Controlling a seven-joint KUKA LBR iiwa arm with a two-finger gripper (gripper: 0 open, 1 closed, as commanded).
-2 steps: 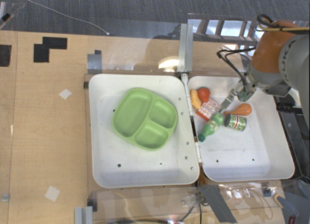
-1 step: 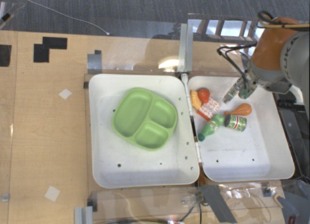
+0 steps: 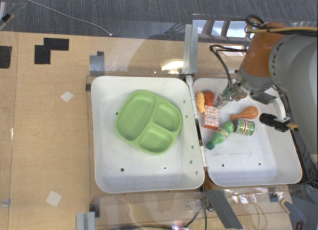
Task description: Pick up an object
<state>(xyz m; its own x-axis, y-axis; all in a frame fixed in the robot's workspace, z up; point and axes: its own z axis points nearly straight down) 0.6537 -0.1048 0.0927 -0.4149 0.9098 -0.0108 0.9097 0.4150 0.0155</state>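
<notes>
A single fixed camera hangs above the bench (image 3: 44, 139) and looks down at a slant — near enough that the two white bins (image 3: 149, 184) span most of its width — with the arm (image 3: 293, 60) entering from the right.

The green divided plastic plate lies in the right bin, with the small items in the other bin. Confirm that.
Not quite: the camera view shows the green divided plastic plate in the left white bin; the small items lie in the other.
</notes>
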